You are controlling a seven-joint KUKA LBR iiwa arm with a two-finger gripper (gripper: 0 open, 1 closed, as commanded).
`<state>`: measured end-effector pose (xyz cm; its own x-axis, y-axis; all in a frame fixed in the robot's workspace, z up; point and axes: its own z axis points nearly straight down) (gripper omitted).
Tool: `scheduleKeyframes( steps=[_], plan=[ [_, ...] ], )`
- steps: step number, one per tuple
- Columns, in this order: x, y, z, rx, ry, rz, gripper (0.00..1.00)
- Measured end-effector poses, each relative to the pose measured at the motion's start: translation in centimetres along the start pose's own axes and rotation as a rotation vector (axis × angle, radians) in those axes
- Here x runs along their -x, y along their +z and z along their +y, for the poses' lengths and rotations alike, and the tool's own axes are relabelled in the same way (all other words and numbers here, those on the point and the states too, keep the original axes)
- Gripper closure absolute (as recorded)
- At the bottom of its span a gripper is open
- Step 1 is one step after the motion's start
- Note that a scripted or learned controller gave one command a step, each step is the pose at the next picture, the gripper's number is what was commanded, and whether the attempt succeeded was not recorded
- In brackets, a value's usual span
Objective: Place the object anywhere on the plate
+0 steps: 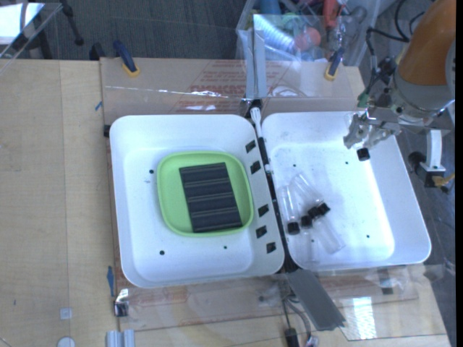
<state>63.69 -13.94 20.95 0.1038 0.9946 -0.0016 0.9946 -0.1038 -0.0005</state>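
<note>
The jaws [359, 142], empty and slightly parted, are held at two o'clock over the right bin [405, 215]. The green plate [168, 194], bearing a black ridged block [210, 197], is seen in the left bin [130, 194]; the clear object [309, 214] lies at the right bin's nine o'clock.

Robotics lab: plywood bench [43, 194], two white bins [126, 194], clamps [128, 62], cables [293, 331], clutter crate [311, 13].

Green plate [168, 194], black ribbed block [210, 197], white bins [130, 194].
</note>
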Motion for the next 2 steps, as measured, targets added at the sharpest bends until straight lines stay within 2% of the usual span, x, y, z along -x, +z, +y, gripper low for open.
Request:
scheduleKeyframes(
  steps=[1,2],
  plan=[
    [0.0,0.0,0.0,0.0,0.0,0.0,0.0],
    [6.6,1.4,3.7,0.003,0.121,0.0,0.0]
  ],
)
